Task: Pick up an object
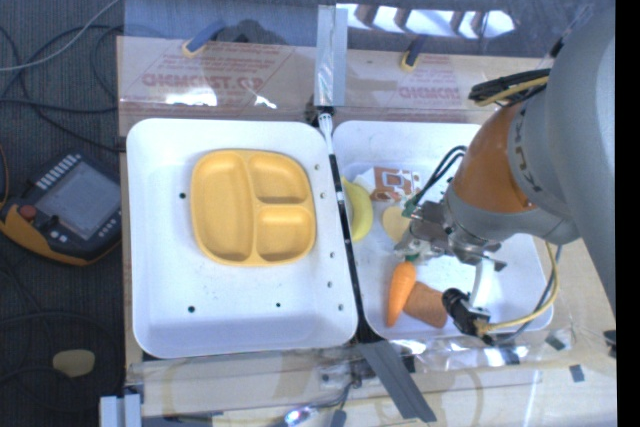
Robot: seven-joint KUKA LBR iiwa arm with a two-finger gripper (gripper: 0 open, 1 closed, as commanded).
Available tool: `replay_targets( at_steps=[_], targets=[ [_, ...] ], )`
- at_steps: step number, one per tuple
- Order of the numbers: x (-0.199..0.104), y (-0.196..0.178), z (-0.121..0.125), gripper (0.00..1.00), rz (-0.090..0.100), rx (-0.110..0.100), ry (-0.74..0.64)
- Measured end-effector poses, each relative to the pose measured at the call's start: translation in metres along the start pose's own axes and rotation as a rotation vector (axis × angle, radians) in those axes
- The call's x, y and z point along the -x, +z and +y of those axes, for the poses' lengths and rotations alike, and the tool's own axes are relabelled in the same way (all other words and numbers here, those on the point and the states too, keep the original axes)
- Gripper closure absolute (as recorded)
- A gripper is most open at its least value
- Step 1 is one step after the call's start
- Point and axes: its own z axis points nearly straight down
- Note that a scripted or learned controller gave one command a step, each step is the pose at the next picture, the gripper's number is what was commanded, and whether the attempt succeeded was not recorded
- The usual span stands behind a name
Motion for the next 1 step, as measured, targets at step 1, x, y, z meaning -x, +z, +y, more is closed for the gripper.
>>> replay_targets(
  at_steps=[1],
  targets=[
    [-0.0377, -0.1658, -0.0034, 1.00, -0.005, -0.011, 0.103]
  ],
)
